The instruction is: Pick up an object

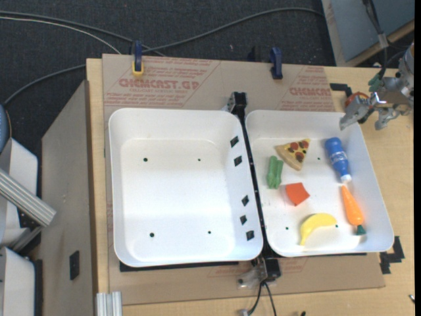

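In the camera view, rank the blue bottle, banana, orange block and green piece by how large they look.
1. blue bottle
2. banana, close to the bottle, so that order is unsure
3. orange block
4. green piece, similar to the block, hard to separate

smooth white plastic bins (172, 120) – matt brown cardboard base (197, 74)

One fixed camera hangs above the bench (197, 78), looking down at a slant, far enough back to take in both white bins (122, 176) and surrounding floor.
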